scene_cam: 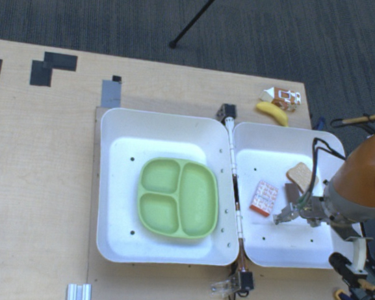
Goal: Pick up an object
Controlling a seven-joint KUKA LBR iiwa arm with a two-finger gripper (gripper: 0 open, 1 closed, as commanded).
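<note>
The camera view is showing two shallow white bins, a left bin [170,128] and a right bin [257,250]. One green three-part plastic plate [178,197] is lying in the left bin. One red and white packet [264,198] and one tan bread-like piece [299,175] are lying in the right bin. The packet's writing is too small to read. The grey metal gripper [285,215] is hanging just beside the packet, and nothing is sitting between its tips. One yellow banana [271,112] is lying on the bench.

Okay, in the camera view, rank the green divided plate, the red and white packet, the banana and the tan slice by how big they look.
Largest to smallest:
1. green divided plate, by far.
2. red and white packet.
3. banana and tan slice look about alike; the slice is partly behind the arm's cable, so I won't rank them.
</note>
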